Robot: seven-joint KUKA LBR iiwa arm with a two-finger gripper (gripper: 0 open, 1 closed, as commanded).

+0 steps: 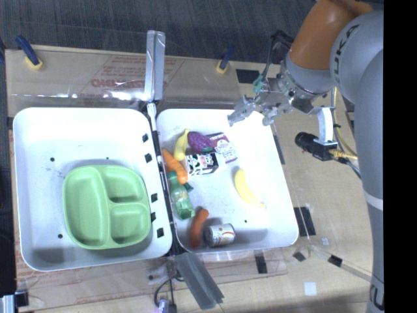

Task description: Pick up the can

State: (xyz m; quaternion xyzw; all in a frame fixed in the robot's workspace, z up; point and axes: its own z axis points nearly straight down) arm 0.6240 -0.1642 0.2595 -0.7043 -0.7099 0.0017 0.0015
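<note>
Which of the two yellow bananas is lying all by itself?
The banana toward the right side of the right bin lies alone on bare white floor. The other banana, near the divider, is crowded against the purple eggplant and the carrot.

The arm [355,57] runs off the right and top edges, so its base is cut away. The gripper [254,113] is too small and blurred to read its fingers. The carton [202,163] partly covers the purple toy [201,141], and the can's [219,235] label is illegible.
</note>
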